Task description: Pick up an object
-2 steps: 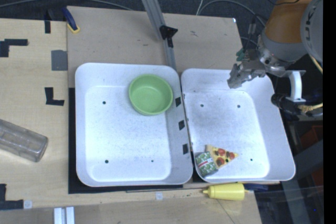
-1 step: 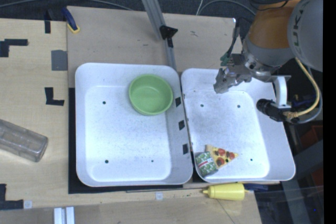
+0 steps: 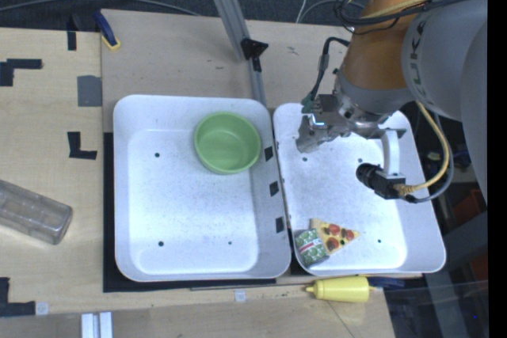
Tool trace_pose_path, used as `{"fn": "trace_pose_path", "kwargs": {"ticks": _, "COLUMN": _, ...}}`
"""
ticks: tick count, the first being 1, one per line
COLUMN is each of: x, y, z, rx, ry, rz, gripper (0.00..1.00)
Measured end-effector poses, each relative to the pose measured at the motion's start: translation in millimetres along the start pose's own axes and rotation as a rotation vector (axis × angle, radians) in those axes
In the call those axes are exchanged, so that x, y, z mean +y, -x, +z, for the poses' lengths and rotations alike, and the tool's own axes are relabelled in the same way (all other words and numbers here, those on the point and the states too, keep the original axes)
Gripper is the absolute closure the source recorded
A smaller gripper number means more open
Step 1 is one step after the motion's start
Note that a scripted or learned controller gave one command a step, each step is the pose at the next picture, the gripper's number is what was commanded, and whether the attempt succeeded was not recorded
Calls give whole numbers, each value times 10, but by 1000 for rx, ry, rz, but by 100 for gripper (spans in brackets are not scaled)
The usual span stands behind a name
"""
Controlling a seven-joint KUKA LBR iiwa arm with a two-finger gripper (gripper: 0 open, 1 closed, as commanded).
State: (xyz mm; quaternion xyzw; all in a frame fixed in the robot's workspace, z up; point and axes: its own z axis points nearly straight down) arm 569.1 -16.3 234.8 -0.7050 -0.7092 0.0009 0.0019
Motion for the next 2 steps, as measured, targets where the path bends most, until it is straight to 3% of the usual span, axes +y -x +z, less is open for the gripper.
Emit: {"fn": "trace_pose_path", "kwargs": {"ticks": 2, "x": -289, "y": -964, "z": 83, "rx": -1, "ry": 0, "rz": 0, "gripper": 100}}
